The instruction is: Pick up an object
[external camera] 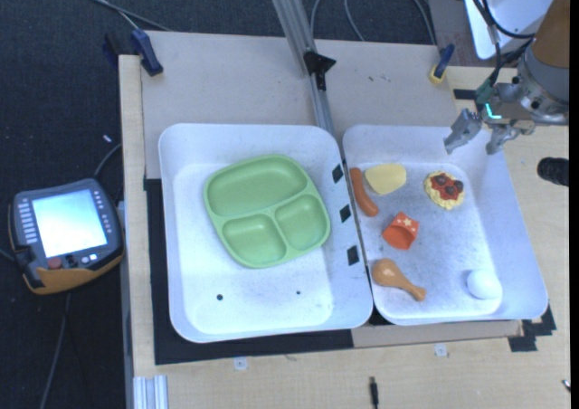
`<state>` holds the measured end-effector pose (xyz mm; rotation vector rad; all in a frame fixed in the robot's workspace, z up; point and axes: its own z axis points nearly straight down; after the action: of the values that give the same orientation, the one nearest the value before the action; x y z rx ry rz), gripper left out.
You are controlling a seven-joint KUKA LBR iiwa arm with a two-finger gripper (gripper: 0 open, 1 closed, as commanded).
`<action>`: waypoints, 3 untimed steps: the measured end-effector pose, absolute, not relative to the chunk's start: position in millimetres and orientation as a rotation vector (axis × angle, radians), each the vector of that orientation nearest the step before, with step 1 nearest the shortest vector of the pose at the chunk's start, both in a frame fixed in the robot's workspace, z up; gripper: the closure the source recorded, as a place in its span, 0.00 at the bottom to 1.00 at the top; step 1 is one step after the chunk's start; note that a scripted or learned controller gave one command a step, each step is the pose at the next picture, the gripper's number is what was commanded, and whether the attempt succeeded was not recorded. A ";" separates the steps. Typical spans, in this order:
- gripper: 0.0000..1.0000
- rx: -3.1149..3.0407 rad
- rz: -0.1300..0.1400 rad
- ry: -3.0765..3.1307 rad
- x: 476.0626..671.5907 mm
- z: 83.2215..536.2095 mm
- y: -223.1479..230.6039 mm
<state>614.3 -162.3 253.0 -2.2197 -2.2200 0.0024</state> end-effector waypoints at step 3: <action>0.00 -2.217 0.005 -2.218 614.2 149.0 -163.5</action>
<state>614.2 -163.5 149.0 -2.2169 -2.2175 0.0050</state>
